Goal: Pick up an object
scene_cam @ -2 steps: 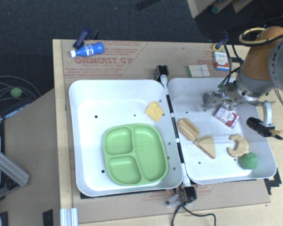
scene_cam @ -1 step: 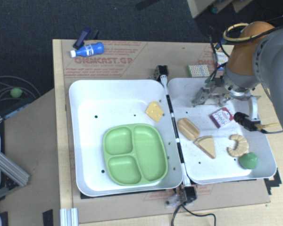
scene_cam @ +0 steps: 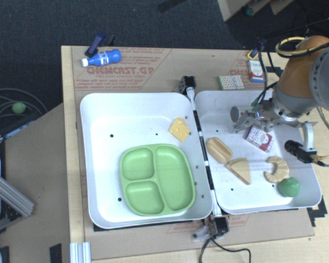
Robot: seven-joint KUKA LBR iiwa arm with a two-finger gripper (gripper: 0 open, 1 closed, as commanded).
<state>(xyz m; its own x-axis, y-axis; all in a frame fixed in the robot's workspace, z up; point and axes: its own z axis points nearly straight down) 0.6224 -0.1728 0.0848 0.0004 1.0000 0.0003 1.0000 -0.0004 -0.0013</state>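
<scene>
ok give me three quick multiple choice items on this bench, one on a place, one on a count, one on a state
1. Where is the yellow cheese-like wedge?
A left white bin
B right white bin
C bare bench

2. How many compartments has the green plastic tray?
A two
B three
C five

3. How does the blue and white bottle rest?
A upright
B on its side
C inside a bin

Answers: 1 A, it sits by that bin's right wall. 2 B, two small ones and one long one. 3 B, it lies flat on the bench behind the bins.

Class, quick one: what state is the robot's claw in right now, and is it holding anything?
Claw: cannot be told; it sits low in the right bin, just above the red and white packet.
</scene>
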